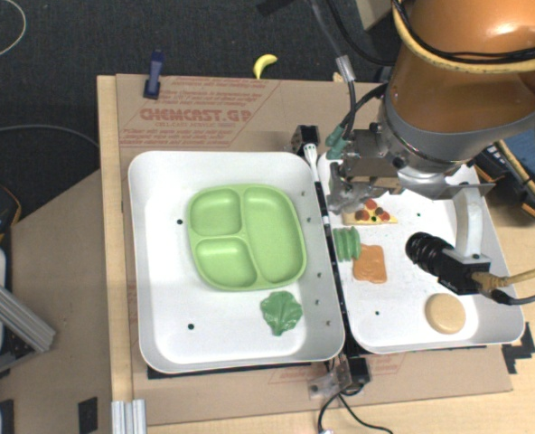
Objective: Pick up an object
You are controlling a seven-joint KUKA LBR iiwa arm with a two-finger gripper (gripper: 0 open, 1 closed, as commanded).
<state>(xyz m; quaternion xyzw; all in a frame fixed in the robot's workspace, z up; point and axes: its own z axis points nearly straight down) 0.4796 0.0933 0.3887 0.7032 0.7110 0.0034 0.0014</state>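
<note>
My gripper (344,193) hangs over the far left corner of the right bin (403,331), close to the wall between the bins. A toy pizza slice (374,213) lies just to its right. Slightly nearer lie a green ridged piece (346,243) and an orange chunk (370,265) side by side. A tan round disc (446,314) rests near the right bin's front edge. In the left bin (150,269) sits a green divided plate (247,236), with a leafy green piece (281,311) in front of it. Nothing shows between the gripper's tips.
Both bins stand on a brown cardboard sheet (204,111). A blue clip (153,75) sits at its far edge and a small yellow object (265,63) lies beyond it. The arm's bulky wrist (466,80) overhangs the right bin's far side.
</note>
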